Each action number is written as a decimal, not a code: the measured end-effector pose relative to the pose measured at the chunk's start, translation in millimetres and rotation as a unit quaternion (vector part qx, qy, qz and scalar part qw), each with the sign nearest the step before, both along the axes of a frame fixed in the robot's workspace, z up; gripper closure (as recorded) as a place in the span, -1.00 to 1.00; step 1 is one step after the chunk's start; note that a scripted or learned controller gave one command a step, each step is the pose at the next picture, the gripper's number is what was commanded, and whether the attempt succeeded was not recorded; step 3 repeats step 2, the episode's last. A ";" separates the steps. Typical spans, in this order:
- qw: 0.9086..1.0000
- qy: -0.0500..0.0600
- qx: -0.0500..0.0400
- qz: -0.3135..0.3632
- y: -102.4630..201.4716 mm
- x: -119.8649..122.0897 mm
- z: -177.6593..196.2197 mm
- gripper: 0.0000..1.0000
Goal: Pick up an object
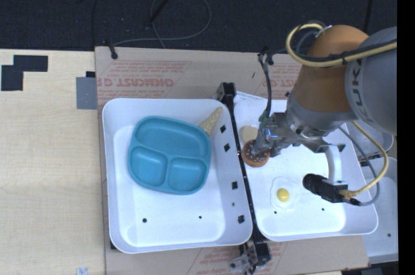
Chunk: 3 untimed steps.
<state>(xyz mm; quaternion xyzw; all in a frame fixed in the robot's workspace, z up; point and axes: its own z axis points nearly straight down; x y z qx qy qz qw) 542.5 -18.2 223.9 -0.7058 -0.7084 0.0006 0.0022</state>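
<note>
My gripper (262, 145) is low at the left side of the right bin (363, 218). It is directly over a small brown round thing like a doughnut (254, 157), which touches or nearly touches the tip. A pale beige round piece (248, 133) lies just behind it against the bin's left wall. A toy fried egg (283, 194) lies in front of the gripper on the bin floor. The arm's grey and orange body hides the back of the right bin.
The left bin (123, 215) holds a blue divided plate (170, 155) and a tan cone (211, 119) leaning at its back right corner. A black divider (237, 163) runs between the bins. Cables trail over the right bin's far side.
</note>
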 end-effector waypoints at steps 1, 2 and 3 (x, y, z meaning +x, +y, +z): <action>1.000 0.001 0.000 0.000 53.7 0.9 -10.1 1.00; 1.000 0.000 0.000 0.001 110.4 8.7 -14.1 1.00; 1.000 0.000 0.000 0.001 110.4 8.7 -14.1 1.00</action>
